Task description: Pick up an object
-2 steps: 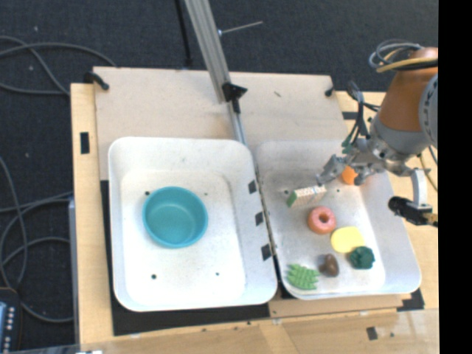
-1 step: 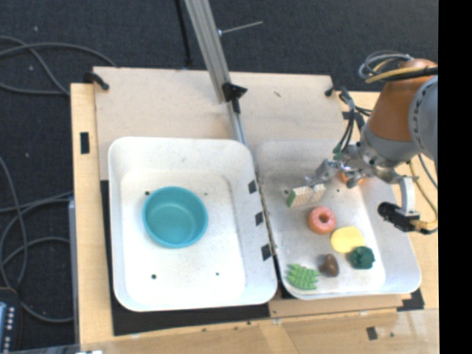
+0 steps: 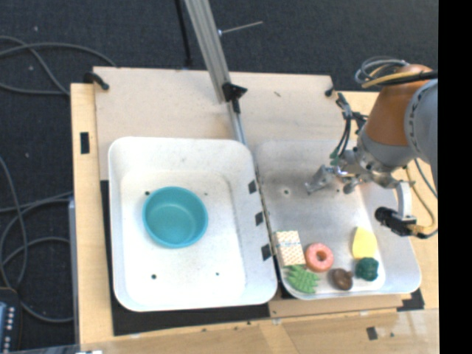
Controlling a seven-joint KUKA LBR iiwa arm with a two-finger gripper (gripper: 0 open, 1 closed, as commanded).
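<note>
A bowl (image 3: 175, 217) is sitting in the left bin (image 3: 133, 161). Along the lower edge of the right bin (image 3: 295, 161) a wafer (image 3: 289, 247), a leaf (image 3: 302, 279), a doughnut (image 3: 319, 257) and three small pieces are lying together.
</note>
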